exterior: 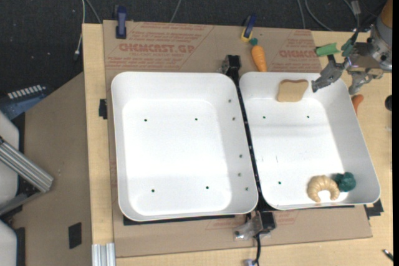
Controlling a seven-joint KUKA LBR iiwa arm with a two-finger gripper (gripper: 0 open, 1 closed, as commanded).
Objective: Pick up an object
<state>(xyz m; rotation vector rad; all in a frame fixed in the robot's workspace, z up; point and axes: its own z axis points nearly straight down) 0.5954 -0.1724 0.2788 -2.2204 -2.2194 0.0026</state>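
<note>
The gripper (340, 73) hangs at the far right corner of the right bin (358, 134), up over its rim, with two dark fingers (326, 80) splayed apart and nothing visible between them — it reads as spread wide and empty. Just to its left, inside the same bin against the far wall, lies a tan, bread-like piece (292, 91); it is the nearest candidate for a pick, close to the finger that points toward it but apart from it. Down at the near right corner of that bin sit a pale croissant-shaped toy (323, 188) and a small dark green object (345, 181), touching or nearly so. The left bin (121, 134) adjoins the right one along the middle of the bench. Outside the bins, on the cardboard sheet (187, 40) behind them, lies an orange carrot toy (258, 57), and another orange bit (356, 102) shows just off the right bin's far right edge, partly hidden under the arm. As a judgement, the task is barely begun — no object is gripped or lifted, and what remains is the whole of it: settling over one item, descending, closing on it and raising it clear.
</note>
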